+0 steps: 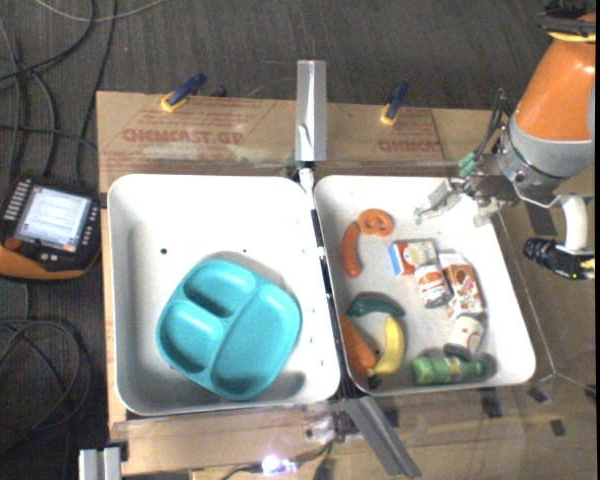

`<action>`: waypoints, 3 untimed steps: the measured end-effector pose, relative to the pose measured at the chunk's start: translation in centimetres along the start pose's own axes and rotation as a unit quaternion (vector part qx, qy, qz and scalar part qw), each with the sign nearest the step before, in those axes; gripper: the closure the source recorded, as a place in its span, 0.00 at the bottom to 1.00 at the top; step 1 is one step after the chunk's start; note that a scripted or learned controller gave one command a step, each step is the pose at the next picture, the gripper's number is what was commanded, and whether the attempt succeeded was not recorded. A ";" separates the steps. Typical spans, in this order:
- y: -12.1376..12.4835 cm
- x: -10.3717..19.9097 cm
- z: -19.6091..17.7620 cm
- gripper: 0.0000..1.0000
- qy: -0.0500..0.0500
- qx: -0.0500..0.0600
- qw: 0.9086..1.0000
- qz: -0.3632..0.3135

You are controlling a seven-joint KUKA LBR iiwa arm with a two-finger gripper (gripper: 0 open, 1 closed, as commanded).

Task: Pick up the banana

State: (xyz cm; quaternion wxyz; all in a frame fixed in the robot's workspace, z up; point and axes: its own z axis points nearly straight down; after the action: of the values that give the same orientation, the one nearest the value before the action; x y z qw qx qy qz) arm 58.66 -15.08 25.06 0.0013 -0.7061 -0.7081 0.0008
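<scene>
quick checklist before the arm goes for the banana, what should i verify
1. Banana in view in the right bin, near its front: ok.
2. Space around it: not ok, a carrot touches its left side and a green item lies at its top.
3. Gripper over the banana: not ok, it hangs at the bin's far edge.
4. Fingers open: cannot tell.
5. Gripper free of any object: ok, nothing seen in it.
6. Path to the banana: cannot tell, boxes lie between.

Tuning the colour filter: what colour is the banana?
Yellow, with a dark tip; the banana shows best in the camera view.
</scene>
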 end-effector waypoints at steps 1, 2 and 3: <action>-5.8 5.9 6.8 0.00 0.000 0.000 0.997 -0.073; -9.2 5.1 15.1 0.00 -0.004 -0.005 0.976 -0.219; -9.3 5.3 14.4 1.00 -0.001 -0.002 0.976 -0.220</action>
State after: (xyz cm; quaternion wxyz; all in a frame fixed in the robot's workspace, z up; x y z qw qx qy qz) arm 49.34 -9.82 10.66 -0.0007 -0.5333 -0.8459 -0.0003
